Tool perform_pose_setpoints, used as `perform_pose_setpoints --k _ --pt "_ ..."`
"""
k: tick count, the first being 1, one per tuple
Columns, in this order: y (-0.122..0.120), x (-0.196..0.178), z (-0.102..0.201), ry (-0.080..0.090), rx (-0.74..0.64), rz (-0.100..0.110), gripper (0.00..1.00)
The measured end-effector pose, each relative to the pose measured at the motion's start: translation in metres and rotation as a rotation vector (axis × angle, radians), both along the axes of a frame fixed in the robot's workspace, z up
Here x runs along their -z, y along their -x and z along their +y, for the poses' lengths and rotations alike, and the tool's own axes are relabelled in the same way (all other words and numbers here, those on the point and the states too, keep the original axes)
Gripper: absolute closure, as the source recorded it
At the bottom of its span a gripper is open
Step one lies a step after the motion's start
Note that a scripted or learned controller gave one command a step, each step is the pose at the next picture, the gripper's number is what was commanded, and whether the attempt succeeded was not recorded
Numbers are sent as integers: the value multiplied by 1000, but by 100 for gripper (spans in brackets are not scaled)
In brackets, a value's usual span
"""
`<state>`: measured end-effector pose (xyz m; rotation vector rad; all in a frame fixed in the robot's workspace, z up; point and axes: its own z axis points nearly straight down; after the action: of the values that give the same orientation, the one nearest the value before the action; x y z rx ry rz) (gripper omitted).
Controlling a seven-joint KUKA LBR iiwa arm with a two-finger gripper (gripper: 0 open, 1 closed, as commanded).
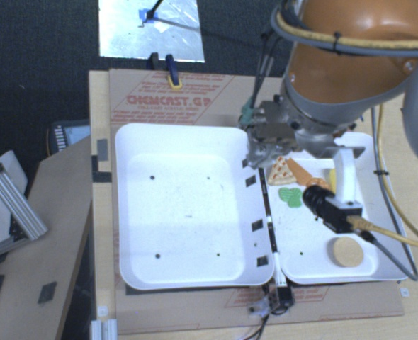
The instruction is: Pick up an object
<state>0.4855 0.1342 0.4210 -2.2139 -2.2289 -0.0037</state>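
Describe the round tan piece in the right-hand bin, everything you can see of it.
The tan disc is thick and round, matte beige on top with a darker side wall; perhaps wood or foam. It lies flat on the floor of the right-hand bin, near its front right corner, touching only the bin. The end effector is well away, at the bin's far left corner.

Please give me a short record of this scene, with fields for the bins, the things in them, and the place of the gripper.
bins: left bin and right bin, white, side by side
things in right bin: tan wedge with lattice pattern; green piece; orange piece; round tan disc
gripper: over the right bin's far end, close to the divide between bins, beside the wedge
grasp: cannot tell
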Motion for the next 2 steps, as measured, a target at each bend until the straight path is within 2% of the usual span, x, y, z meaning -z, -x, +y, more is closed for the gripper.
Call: perform_pose_setpoints --k 1,2 --pt "-1 -121 4 -4 2 -14 100" --pt "0 -52 66 2 -3 6 100"
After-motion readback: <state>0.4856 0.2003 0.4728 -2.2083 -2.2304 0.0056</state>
